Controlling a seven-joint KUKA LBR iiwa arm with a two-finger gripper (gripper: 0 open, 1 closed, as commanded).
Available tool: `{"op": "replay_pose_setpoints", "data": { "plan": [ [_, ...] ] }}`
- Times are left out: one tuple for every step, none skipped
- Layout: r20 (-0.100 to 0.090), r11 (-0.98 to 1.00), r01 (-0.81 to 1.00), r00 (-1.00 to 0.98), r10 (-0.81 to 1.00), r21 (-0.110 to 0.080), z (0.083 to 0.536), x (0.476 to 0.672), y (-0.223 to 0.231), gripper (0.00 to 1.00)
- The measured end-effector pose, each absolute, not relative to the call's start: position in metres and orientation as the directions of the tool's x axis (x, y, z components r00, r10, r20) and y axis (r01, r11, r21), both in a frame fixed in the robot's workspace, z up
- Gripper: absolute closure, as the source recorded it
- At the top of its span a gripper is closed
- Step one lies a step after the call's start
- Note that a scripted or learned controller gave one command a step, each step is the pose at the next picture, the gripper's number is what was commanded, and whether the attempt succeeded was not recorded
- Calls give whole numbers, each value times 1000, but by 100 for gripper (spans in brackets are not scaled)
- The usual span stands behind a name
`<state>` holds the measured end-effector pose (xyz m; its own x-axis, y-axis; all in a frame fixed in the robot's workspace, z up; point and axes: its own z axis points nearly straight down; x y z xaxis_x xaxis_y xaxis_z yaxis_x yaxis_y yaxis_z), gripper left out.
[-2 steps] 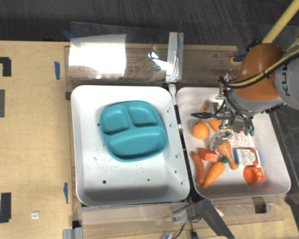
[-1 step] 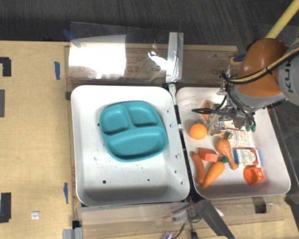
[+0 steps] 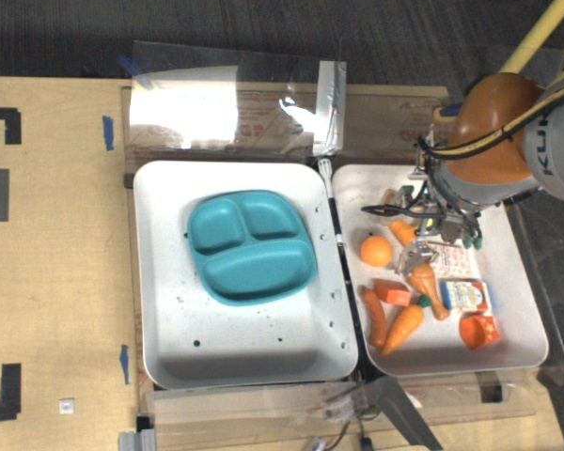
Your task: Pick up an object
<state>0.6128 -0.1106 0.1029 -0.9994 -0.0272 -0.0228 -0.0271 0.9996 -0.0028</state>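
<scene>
- The claw (image 3: 430, 238) hangs low over the right bin (image 3: 526, 294), at the 12 o'clock end of the pile of toy food. The arm reaches in from 3 o'clock.
- Claw state: it cannot be told whether the claw stands apart or together; dark hardware and cables hide the tips.
- Candidate objects lie close together in the right bin: an orange ball (image 3: 377, 251) at 9 o'clock of the claw, a carrot (image 3: 403, 326) at 6 o'clock, and a small carton (image 3: 463, 295) at 5 o'clock with a red piece (image 3: 478, 330) beside it.
- Handling judgement: these look like light, stiff plastic toys. Their smooth skins are probably slippery, but none appears fragile.
- Grip point: the carrot is best taken across its thick middle, square to its long axis. The ball tends to roll out of a two-finger pinch.
- The carton offers flat parallel faces and is judged the surest hold.
- The left bin (image 3: 160, 280) holds a teal divided plate (image 3: 252, 246), wide and shallow, a poor fit for the claw.
</scene>
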Motion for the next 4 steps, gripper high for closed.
{"op": "replay_pose_setpoints", "data": {
  "plan": [
    [-11,1000,-27,-1000,-27,-2,89,604,-103,0],
    [-26,1000,-28,-999,-28,-5,104,608,-103,100],
    [-20,1000,14,-1000,14,-5,224,637,-174,100],
    [-9,1000,11,-1000,11,-1,218,635,-171,0]
  ]
}}
